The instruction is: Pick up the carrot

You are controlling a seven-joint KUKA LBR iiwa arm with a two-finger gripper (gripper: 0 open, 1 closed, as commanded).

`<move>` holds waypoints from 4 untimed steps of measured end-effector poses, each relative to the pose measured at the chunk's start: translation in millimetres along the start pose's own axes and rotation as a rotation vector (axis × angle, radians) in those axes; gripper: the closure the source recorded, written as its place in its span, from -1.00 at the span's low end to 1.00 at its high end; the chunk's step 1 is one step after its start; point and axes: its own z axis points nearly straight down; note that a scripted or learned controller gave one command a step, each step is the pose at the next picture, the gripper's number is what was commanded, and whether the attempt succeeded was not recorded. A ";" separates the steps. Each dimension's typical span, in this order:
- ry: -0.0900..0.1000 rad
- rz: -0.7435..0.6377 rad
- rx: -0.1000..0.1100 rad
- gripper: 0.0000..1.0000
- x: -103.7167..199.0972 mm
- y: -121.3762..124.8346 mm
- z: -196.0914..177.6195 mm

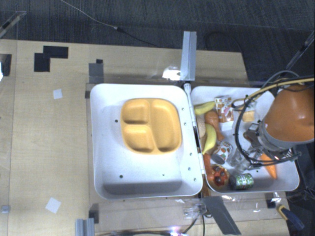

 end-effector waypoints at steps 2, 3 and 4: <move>0.004 -0.149 -0.008 1.00 16.8 -30.8 -18.3; 0.003 -0.319 -0.007 1.00 55.9 -28.9 -10.0; -0.002 -0.134 0.001 1.00 -5.7 1.6 -110.7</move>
